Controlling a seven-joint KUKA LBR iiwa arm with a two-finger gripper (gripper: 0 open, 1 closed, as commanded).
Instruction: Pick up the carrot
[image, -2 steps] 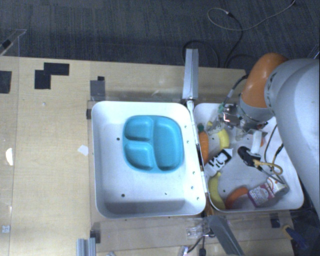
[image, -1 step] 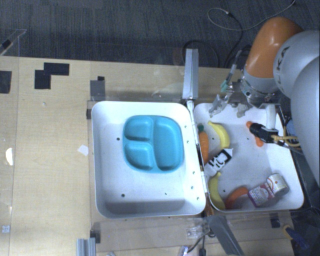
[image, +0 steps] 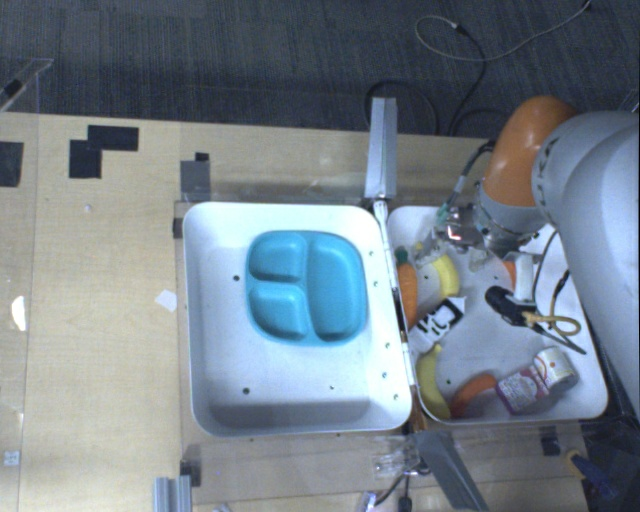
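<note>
Your carrot (image: 407, 293) lies in the right bin (image: 590, 400), tight against its left wall. Its long axis runs up-down along that wall; which end is the tip you cannot tell. The pincer (image: 455, 235) hangs above the bin's upper part, near the carrot's top end. Open or closed: cannot tell. A blue tray (image: 305, 285) sits in the left bin (image: 215, 330).

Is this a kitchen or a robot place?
Probably a robot lab, not a kitchen: a grey robot arm reaches over two white bins, toys like a carrot fill one, and cables lie on the floor.
</note>
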